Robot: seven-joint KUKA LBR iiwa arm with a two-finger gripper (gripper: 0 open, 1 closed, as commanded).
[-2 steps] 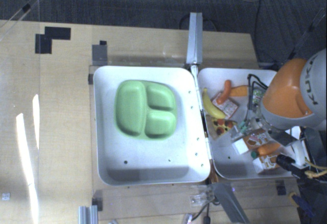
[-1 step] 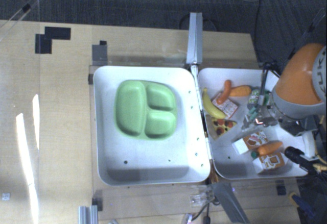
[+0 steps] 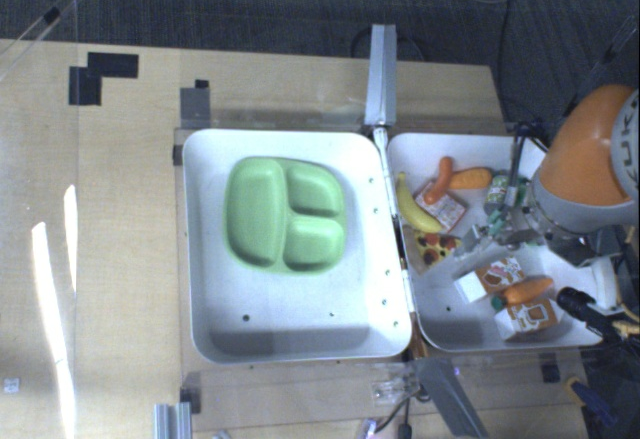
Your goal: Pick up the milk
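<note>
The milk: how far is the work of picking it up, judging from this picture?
Done: the arm has reached over the right bin, where the small food items lie. In hand: the end effector is low among those items; whether it grips anything cannot be told. Left: no carton is seen lifted; two small cartons lie on the bin floor. The green tray sits in the left bin.

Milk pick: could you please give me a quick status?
Gripper low in right bin, fingers unclear. Milk carton not positively identified among small cartons. Clutter close by: banana, carrot. Green tray in left bin.
</note>
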